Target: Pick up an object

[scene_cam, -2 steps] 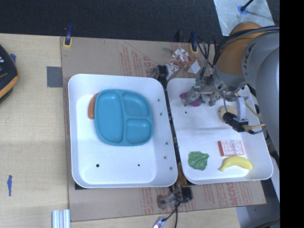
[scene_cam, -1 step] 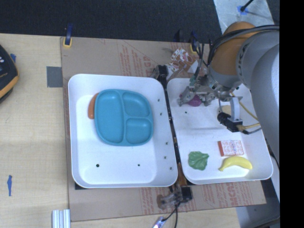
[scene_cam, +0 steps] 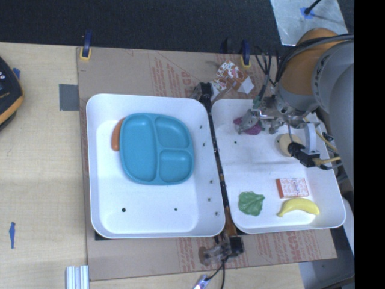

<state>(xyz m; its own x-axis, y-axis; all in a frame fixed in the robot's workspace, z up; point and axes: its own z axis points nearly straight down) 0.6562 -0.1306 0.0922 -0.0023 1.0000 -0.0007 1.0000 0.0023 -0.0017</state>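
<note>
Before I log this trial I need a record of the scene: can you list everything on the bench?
White bins: 2, side by side; left bin, right bin.
Divided plate: 1, blue, in the left bin.
Orange item: 1, partly under the plate's left edge; kind unclear.
Leaf-shaped piece: 1, green, front of the right bin.
Banana: 1, yellow, front right of the right bin.
Small card: 1, red and white, just behind the banana.
Purple item: 1, back of the right bin, at the gripper.
Pale round item: 1, cream, right bin, partly behind the arm.
Gripper: 1, metal, over the back of the right bin.
Arm: 1, grey with orange band.
</note>
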